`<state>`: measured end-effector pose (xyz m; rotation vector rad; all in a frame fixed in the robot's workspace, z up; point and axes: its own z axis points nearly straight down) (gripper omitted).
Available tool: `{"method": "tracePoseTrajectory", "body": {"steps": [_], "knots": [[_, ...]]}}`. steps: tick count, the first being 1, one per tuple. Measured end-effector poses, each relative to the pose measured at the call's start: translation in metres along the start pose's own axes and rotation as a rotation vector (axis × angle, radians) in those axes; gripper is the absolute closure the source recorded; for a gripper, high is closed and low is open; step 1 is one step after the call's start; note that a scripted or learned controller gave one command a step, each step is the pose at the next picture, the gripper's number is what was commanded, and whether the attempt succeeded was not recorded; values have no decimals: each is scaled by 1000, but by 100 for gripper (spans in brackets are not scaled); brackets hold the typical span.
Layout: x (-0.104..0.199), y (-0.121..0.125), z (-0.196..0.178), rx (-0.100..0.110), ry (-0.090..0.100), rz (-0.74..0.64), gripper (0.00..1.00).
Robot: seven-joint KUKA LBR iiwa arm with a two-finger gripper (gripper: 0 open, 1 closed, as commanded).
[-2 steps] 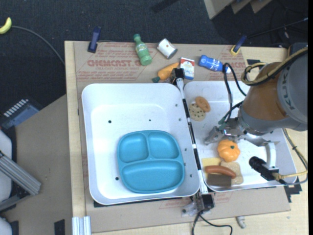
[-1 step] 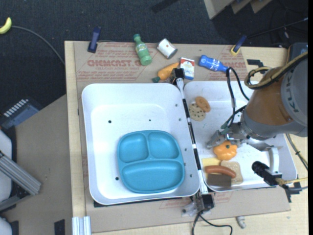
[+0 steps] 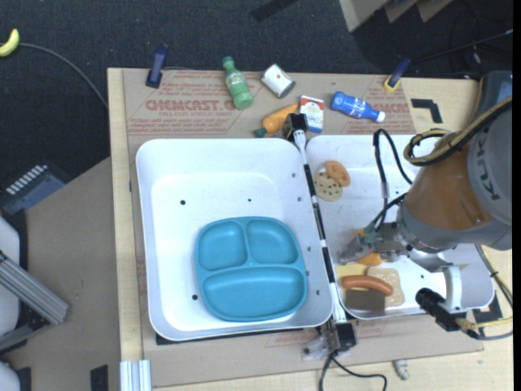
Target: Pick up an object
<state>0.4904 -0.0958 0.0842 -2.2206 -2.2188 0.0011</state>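
Here, in the camera view, you see the arm (image 3: 456, 194) reaching in from the right, low over the right bin (image 3: 358, 149), with the gripper (image 3: 368, 247) down among the toy food near that bin's front half. Whether the gripper is spread or pressed together you cannot tell, since the wrist body covers much of it. Just beside its tip lie a small orange piece (image 3: 370, 259) and, nearer the front wall, a hot dog (image 3: 366, 284) on a pale bun with a dark block (image 3: 365, 301) against it; a cookie (image 3: 331, 179) rests well apart toward the back. The left bin (image 3: 163, 186) bears a blue divided plate (image 3: 251, 267). Judged from this, the approach is made but the pick is not yet shown: nothing is seen lifted, and closing and raising remain.
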Motion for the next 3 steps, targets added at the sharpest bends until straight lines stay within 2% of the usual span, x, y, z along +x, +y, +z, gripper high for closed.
{"method": "tracePoseTrajectory", "body": {"steps": [1, 2, 3], "knots": [[5, 21, 0, -3, -2, -1, 0], [5, 21, -10, -4, -2, 0, 100], [70, 26, -100, -3, -1, -2, 100]]}}
